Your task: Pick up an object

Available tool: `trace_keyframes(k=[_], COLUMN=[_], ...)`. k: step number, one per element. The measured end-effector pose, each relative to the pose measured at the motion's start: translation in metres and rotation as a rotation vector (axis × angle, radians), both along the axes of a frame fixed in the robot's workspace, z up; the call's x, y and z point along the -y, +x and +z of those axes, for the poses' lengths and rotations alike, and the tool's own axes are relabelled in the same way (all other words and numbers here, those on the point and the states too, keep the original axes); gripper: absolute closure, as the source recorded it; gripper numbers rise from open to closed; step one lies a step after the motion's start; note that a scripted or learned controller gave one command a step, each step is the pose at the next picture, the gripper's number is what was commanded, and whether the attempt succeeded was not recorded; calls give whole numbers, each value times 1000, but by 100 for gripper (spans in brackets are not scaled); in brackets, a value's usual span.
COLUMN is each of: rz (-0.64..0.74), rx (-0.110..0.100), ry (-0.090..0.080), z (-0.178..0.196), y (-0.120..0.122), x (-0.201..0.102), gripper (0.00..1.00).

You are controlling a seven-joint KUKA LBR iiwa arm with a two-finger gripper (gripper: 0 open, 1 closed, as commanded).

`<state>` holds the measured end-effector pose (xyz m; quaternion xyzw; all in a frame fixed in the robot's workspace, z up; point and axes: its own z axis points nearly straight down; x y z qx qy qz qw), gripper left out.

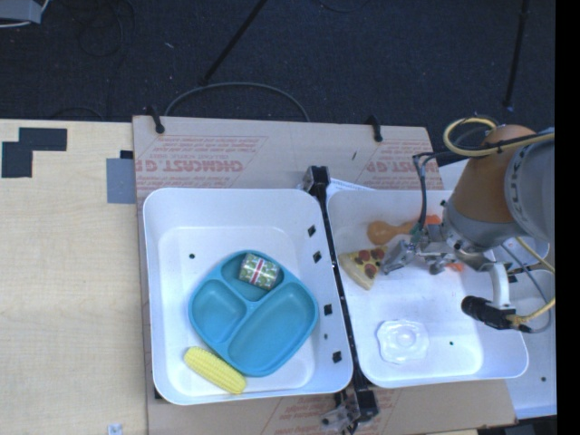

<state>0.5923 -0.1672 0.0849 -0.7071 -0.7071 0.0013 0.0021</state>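
From above, my pincer reaches into the right bin, low beside the pizza slice, its tips touching or nearly touching the slice; whether it is wide or narrow, I cannot tell. An orange piece lies just behind it. A clear lid rests nearer the front. In the left bin sit a blue plate bearing a small can, and a corn cob.

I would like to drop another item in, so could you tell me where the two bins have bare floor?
Left bin: bare strip along the far wall, behind the blue divided plate; the near-left corner is taken by the corn cob.
Right bin: bare floor near the right corner, right of the clear lid. The far half is crowded: pizza slice, claw.
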Motion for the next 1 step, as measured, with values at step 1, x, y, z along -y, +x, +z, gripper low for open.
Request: trace_keyframes(k=[1], rz=[-2], rx=[1], ry=[0], z=[12], y=[0], x=[1], gripper=[100])
